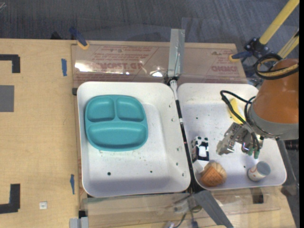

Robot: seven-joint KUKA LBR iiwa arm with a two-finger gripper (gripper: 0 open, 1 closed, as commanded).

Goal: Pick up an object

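1. Arm [280, 99]: cut off by the right edge, so its upper links go unseen.
2. Gripper [237, 144]: fingers too small and cluttered to tell their spacing.
3. Yellow object [236, 109]: partly hidden behind the arm; identity unclear.
4. Black-and-white object [202, 148]: too small to identify.
5. Right bin [209, 101]: far right rim covered by the arm.
6. Small cup-like object [259, 171]: details too small to resolve.

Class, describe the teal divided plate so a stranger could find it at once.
Start at the left white bin. In its upper left part lies the teal divided plate, flat, with three compartments. It is the largest thing in either bin.
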